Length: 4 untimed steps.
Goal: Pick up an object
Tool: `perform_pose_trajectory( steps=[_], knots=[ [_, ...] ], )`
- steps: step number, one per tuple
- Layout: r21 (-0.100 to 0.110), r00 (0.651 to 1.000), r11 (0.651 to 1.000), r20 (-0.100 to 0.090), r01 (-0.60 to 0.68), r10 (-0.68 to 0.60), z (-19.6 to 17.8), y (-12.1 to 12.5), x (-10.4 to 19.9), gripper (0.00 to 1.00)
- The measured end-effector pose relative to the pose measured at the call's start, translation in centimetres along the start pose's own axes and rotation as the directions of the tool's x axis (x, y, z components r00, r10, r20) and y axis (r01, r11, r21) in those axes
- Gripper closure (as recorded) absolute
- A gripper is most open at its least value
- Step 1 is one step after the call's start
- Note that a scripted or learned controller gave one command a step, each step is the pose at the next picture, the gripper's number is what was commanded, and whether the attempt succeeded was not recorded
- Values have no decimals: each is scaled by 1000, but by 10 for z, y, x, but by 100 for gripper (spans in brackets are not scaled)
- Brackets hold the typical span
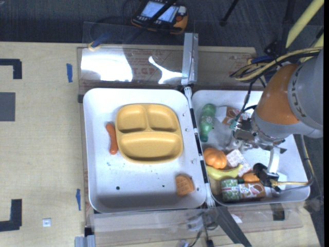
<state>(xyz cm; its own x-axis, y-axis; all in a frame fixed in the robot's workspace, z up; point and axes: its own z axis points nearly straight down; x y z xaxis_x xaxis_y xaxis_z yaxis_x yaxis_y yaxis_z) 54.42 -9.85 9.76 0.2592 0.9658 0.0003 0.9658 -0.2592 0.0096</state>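
1. Your arm reaches in from the right and hangs low over the right bin, near its middle, so a pick there looks to be the step in hand.
2. I cannot tell the state of the tool; the wrist hides it.
3. Candidates crowd the right bin's left side and front edge: a green bottle, an orange pumpkin-like toy, a banana and a labelled packet.
4. The left bin holds a yellow divided plate at its centre, a toy sausage just beside it, and a brown biscuit-like piece near the front right corner.
5. That clutter makes a clean grasp chancy.
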Motion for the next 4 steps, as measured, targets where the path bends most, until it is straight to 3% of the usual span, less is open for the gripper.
perform_pose_trajectory(
  steps=[1, 2, 3, 4],
  knots=[
    [10, 992, 992, -1, 129, -129, -123, -24, 61, 100],
    [10, 992, 992, -1, 129, -129, -123, -24, 61, 0],
    [13, 1000, 1000, 0, 24, -24, -76, -54, -18, 0],
    [0, 997, 997, -7, 76, -76, 6, -23, -12, 0]
  ],
)
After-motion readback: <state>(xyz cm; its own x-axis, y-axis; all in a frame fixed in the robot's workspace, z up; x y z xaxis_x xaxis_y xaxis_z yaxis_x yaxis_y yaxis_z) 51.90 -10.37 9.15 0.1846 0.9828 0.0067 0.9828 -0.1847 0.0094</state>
